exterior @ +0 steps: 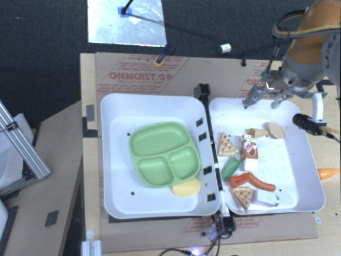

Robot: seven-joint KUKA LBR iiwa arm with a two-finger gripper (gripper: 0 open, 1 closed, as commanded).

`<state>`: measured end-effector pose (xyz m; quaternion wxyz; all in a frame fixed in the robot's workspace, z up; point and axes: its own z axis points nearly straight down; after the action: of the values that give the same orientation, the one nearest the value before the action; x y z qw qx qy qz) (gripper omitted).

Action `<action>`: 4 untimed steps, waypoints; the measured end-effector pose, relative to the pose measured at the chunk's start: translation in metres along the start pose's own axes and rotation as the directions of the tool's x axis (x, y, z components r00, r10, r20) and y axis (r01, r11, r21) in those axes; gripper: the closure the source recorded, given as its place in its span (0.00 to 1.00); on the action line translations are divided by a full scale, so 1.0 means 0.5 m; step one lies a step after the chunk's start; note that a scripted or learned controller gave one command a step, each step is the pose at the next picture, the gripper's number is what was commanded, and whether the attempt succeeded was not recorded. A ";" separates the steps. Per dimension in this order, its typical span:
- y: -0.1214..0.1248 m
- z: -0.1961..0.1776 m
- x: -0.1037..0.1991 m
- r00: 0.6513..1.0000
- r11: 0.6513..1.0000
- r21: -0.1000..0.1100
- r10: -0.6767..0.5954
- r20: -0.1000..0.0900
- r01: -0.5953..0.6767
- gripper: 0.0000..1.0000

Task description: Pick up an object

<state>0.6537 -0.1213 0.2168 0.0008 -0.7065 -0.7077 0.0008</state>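
Note:
The right bin (pixel 303 159) holds several toy foods: a pizza slice (pixel 226 144), a second triangular slice (pixel 243 197), a red sausage (pixel 254 182), a green vegetable (pixel 230 167), a red-and-white piece (pixel 249 147), white blocks (pixel 251 164) and a beige oval piece (pixel 275 129). My gripper (pixel 264 101) hangs over the far edge of this bin, above and behind the foods. It is open, with nothing between its fingers (pixel 250 100).
The left bin (pixel 114 143) carries a green divided plate (pixel 164 153) with a yellow piece (pixel 186 188) at its near corner. An orange carrot (pixel 329 172) lies outside the right bin. A black divider (pixel 209 143) runs between the bins.

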 end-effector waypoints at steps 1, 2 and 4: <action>-0.006 0.123 -0.008 1.000 1.000 0.000 0.001 0.000 -0.001 0.00; -0.005 0.248 -0.003 1.000 1.000 0.000 0.000 0.000 0.000 0.00; -0.001 0.240 -0.002 1.000 1.000 -0.007 0.001 0.001 -0.001 1.00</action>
<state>0.6527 -0.1224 0.0966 -0.0019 -0.7067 -0.7075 -0.0015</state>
